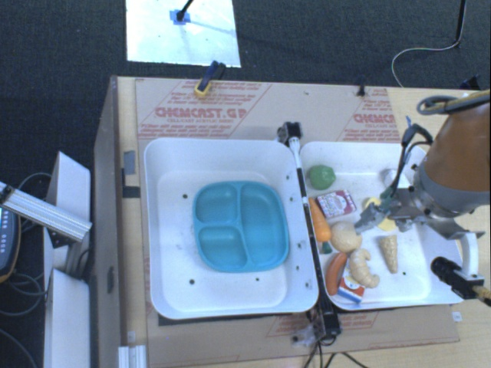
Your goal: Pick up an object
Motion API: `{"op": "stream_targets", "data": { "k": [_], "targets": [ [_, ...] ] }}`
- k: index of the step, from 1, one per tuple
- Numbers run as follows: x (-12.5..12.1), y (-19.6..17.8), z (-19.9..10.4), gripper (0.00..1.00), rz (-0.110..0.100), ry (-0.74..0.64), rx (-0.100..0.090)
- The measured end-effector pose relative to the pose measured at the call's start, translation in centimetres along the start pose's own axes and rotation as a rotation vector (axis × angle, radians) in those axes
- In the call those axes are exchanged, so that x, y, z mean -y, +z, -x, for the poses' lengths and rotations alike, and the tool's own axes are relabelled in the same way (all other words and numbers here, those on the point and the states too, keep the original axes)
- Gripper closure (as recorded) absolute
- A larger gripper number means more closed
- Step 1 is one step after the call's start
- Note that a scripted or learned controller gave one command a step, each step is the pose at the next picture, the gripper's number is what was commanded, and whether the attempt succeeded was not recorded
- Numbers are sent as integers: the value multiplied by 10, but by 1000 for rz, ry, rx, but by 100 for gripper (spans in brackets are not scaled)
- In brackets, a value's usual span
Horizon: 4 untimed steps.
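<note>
The right bin [414, 291] holds several toy foods. A green lime [321, 177] lies at its back left, with a red and white packet [337, 204] in front of it. An orange carrot [321, 222] lies along the left wall. A pale potato [346, 238], a knobbly ginger root [362, 270], a red sausage [335, 271], a small carton [350, 291] and a tan cone [390, 252] fill the middle and front. My gripper [371, 217] hangs low over the bin's middle, just right of the potato and packet, beside a partly hidden yellow piece [386, 222].
The left bin [165, 282] holds a blue divided plate [239, 225]. A black divider rail [305, 213] runs between the bins. The grey and orange arm [459, 167] covers the right bin's far right side. A yellow-handled tool [207, 79] lies on the board behind the bins.
</note>
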<state>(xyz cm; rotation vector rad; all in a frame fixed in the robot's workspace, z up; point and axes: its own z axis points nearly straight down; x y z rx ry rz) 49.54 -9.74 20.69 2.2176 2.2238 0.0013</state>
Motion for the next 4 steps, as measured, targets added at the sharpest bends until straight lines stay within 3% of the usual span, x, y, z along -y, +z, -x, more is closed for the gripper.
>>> {"op": "stream_targets", "data": {
  "k": [1,2,3,4],
  "targets": [
    [-65,25,90,0,0,3,2],
    [-73,114,6,0,2,2,1],
    [-164,101,-2,0,3,-2,1],
    [-165,91,-2,100,5,-5,2]
  ]
}}
